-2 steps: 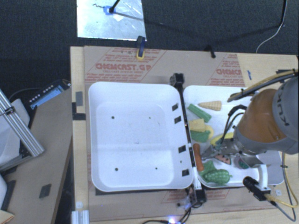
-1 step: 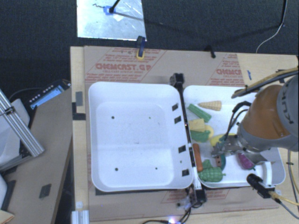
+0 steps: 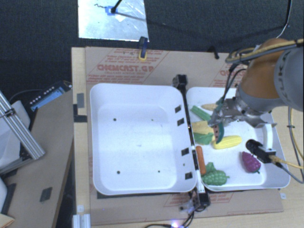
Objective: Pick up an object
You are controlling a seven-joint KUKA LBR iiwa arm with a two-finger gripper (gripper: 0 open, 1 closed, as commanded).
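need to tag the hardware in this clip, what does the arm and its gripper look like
The arm is bulky and rounded, grey with an orange band above the wrist. Dark and yellowish cables run along it. The gripper is a small dark metal assembly with thin fingers.

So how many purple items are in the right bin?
1: purple grapes near the right bin's lower right corner. The arm may hide others.

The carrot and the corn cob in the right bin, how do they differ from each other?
The carrot is orange; the corn cob is yellow. The carrot is slimmer, the corn cob thicker. The carrot lies along the bin's left wall, pointing up and down the view; the corn cob lies nearly crosswise near the middle, just below the gripper. Both are toy foods lying flat in the right bin.
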